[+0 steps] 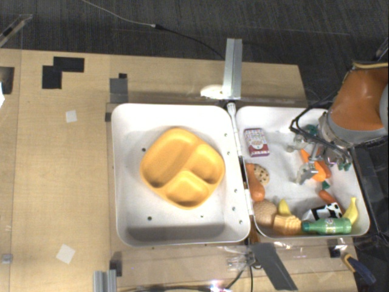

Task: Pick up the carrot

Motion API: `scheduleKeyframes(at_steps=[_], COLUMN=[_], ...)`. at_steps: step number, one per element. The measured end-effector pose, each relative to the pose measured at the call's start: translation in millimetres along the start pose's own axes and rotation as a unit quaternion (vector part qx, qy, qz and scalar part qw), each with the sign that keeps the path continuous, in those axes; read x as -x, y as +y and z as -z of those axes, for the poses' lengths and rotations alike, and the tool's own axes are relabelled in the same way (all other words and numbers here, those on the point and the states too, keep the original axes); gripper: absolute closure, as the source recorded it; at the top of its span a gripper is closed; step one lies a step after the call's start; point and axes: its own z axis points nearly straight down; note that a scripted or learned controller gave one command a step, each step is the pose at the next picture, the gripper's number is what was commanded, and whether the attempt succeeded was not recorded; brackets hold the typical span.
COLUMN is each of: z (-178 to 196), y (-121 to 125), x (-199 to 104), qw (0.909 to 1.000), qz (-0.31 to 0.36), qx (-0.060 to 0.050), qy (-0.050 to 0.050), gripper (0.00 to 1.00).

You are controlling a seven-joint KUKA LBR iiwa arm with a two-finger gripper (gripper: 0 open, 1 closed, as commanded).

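Gripper (313,166) low in right bin (285,117), fingers spread around orange carrot (320,170) near right wall, not visibly clamped. Close squarely across carrot, lift straight up. Watch second orange piece (328,195) just below; avoid dragging it.

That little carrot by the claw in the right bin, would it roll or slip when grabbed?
The carrot looks small, smooth and tapered, so it may slip from the gripper. It is probably a light, stiff toy, like the banana nearby. Being rounded, it may roll if nudged across the bin's smooth floor.
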Motion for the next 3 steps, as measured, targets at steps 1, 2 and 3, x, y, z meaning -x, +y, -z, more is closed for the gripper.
scheduleKeyframes(at_steps=[1,2,3], z=[1,15,27], y=[24,25,26], x=[-35,-32,-29], qw=[0.9999,0.9999,0.9999], qz=[-0.015,-0.013,-0.011], qx=[0.0,0.0,0.0], qy=[-0.001,-0.004,-0.009], gripper=[0.0,1.0,1.0])
